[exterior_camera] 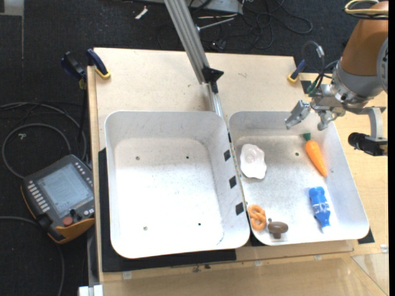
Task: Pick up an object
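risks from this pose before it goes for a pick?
1. The gripper sits above the right bin's far end with nothing between its fingers; the carrot lies close to the bin's right wall, so a finger may hit the wall.
2. The pretzel and brown knob nearly touch; grasping one may knock the other.

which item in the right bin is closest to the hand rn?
The orange plastic carrot, lying along the right bin's far right side just below the hand. The white crumpled lump, blue packet, pretzel and brown mushroom-shaped piece lie farther off.
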Action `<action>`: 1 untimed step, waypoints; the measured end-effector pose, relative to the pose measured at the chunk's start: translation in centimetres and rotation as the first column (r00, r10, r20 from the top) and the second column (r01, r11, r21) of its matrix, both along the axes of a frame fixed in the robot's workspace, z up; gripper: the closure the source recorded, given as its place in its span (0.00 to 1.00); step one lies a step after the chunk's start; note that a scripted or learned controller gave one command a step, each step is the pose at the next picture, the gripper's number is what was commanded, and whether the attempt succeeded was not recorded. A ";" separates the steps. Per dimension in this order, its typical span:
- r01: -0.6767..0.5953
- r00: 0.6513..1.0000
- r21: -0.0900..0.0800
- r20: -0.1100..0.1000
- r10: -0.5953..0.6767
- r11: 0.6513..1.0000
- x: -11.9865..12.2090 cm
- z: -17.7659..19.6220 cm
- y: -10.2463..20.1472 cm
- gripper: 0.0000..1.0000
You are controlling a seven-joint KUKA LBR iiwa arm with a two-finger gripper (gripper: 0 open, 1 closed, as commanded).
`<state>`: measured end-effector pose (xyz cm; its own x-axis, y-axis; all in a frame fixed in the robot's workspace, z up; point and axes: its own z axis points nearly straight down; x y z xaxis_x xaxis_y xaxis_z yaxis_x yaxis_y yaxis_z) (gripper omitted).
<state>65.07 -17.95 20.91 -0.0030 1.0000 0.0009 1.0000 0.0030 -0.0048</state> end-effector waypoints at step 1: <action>0.004 1.000 -0.001 0.000 -0.004 1.000 0.5 -5.4 -0.8 0.00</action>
<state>65.52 -18.76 15.48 0.0006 1.0000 0.0002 1.0000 -0.0006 -0.0050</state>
